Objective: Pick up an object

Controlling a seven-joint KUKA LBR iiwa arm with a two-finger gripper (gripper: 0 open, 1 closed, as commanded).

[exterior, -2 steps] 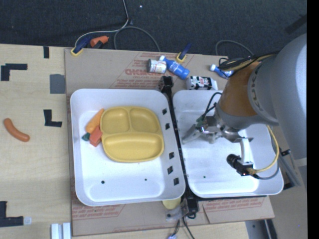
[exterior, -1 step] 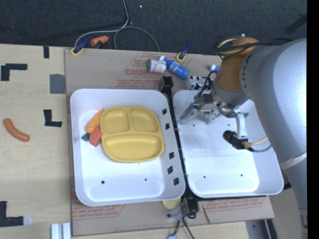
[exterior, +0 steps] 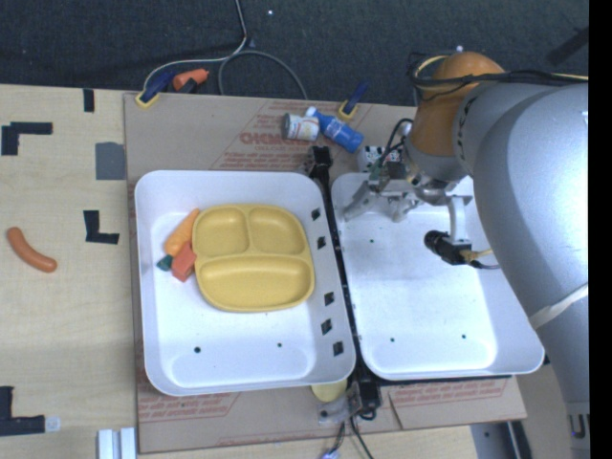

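My gripper (exterior: 375,207) hangs over the far left corner of the right bin (exterior: 430,352), close to the divider between the bins. Its two grey fingers stand spread apart, open, with nothing between them. In the left bin (exterior: 229,366) lies a yellow divided plate (exterior: 253,256). An orange carrot-shaped toy (exterior: 180,232) and a small red and green piece (exterior: 179,267) are tucked against the plate's left edge. The arm's grey body and orange band cover the right bin's right side.
A blue and white bottle (exterior: 325,127) lies on the cardboard behind the bins. An orange sausage toy (exterior: 31,250) rests on the bench at far left. Clamps (exterior: 191,77) and a cable sit at the back edge. A yellow item (exterior: 328,390) pokes out below the bins.
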